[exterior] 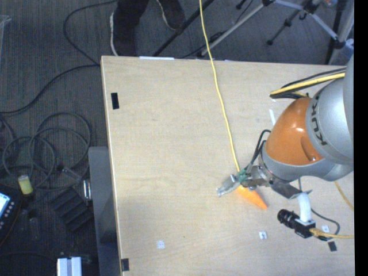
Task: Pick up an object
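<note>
Gripper low over table, beside orange object | state: cannot tell (too small) | object not lifted, pick pending

Single fixed camera, mounted above the table, looking steeply down from moderate height. Floor with cables lies left of the table; the arm enters over the table's right side.

black letters "ku", cut off at the frame's right edge, stand on the arm, on its orange band; no other text is legible.
</note>
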Tool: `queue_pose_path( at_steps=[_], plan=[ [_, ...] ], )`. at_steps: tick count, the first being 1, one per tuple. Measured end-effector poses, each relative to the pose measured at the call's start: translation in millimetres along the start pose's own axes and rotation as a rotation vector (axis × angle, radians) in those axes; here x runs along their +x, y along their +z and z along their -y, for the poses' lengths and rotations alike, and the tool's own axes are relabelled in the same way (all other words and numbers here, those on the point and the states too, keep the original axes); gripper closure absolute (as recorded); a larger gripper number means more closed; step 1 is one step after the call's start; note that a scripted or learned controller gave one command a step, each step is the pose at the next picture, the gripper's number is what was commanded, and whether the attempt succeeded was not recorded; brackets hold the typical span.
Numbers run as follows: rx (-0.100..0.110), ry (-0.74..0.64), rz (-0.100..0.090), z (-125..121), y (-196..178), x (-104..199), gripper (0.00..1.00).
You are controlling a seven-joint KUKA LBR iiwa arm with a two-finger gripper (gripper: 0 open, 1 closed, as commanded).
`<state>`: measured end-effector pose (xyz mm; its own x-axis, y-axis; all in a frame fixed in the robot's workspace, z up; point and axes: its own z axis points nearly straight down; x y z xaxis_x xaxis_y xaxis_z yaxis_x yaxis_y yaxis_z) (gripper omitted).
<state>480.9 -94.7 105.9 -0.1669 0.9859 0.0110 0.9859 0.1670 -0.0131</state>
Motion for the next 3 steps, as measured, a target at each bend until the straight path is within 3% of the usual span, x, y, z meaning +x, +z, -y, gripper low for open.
queue_pose_path(
  at_steps=[1,2,3],
  plan=[
    [-0.008,-0.012,0.011,3.4,23.1,-30.6,0.0],
    [-0.006,-0.012,0.008,3.7,15.1,-29.3,1.0],
    [-0.006,-0.012,0.008,3.7,15.2,-29.3,0.0]
  ],
)
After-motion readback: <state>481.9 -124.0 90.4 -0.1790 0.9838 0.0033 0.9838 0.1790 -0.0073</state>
